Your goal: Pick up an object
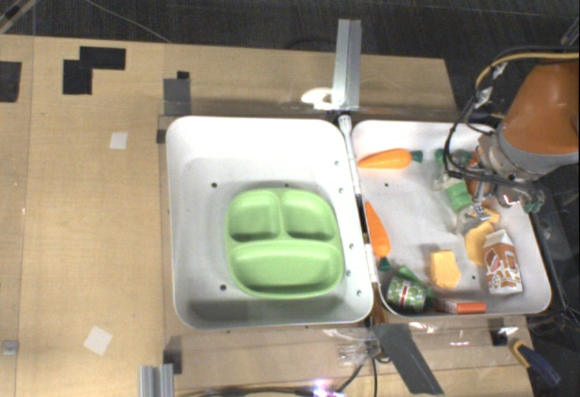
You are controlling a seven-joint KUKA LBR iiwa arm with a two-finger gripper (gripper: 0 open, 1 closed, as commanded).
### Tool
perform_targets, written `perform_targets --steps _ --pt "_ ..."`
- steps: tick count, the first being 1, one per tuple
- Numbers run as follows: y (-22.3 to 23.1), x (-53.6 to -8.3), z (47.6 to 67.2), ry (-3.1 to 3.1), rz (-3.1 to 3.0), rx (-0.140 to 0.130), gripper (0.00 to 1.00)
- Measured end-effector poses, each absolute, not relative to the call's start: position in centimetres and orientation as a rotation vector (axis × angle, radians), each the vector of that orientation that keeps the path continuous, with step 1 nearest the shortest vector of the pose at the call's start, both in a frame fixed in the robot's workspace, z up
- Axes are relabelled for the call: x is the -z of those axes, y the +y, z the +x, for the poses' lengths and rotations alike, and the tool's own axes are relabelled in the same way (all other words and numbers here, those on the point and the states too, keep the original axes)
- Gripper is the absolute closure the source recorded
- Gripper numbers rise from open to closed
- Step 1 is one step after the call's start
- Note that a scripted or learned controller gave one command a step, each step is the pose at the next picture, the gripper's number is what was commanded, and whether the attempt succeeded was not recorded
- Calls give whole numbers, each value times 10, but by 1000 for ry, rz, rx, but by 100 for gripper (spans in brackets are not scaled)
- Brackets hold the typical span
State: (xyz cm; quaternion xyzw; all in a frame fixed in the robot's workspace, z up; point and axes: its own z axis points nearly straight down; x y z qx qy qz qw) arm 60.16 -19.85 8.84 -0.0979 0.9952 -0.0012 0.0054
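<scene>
In the right bin [412,205], the tool [478,205] is lowered among scattered items, near a green object [456,196] and a yellow piece [478,243]; whether it is apart or together cannot be told. A green divided plate [285,241] is seen in the left bin [195,169].

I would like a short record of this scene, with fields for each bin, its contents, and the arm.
left bin: holds a green divided tray
right bin: holds a carrot near the far wall, a second carrot by the divider, a green can, a yellow block, a small carton
arm: over the right bin's far right part
pincer: low among the items, finger state unclear
</scene>
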Motion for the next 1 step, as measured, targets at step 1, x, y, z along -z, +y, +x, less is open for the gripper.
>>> perform_targets --steps 1 --pt "-182 -90 550 3103 -391 7 0"
